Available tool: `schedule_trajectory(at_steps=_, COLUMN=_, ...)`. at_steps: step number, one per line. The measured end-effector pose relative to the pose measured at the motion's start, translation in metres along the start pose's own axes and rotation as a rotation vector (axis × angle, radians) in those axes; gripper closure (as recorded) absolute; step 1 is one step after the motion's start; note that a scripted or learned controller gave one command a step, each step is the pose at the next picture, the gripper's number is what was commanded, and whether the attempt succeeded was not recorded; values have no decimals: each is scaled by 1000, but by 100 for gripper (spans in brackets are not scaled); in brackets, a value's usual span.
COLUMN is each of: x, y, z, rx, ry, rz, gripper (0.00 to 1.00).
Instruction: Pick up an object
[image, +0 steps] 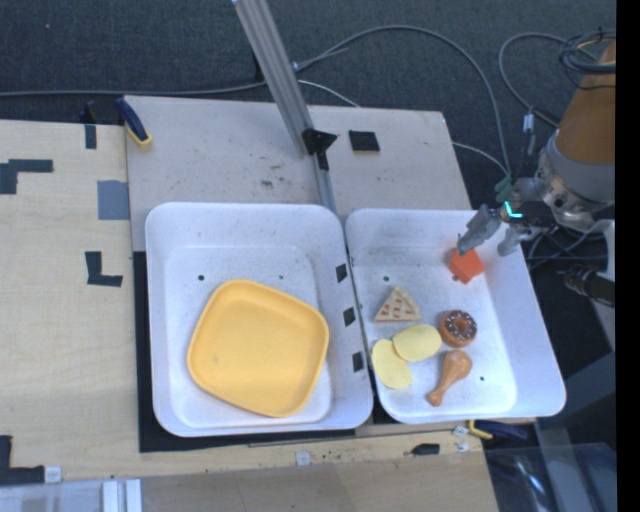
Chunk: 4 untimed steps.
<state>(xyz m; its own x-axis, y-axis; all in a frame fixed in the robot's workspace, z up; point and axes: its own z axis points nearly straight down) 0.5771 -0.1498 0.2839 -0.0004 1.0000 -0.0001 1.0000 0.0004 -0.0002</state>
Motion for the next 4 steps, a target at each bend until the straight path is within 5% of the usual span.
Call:
schedule_trajectory(at_steps=1, x=0, y=0, z=0, rx=0, ry=0, rz=0, gripper=0)
schedule_trajectory(at_steps=4, x=3, y=-6, z=179, rx=-1, ry=0, rz=0, gripper=0)
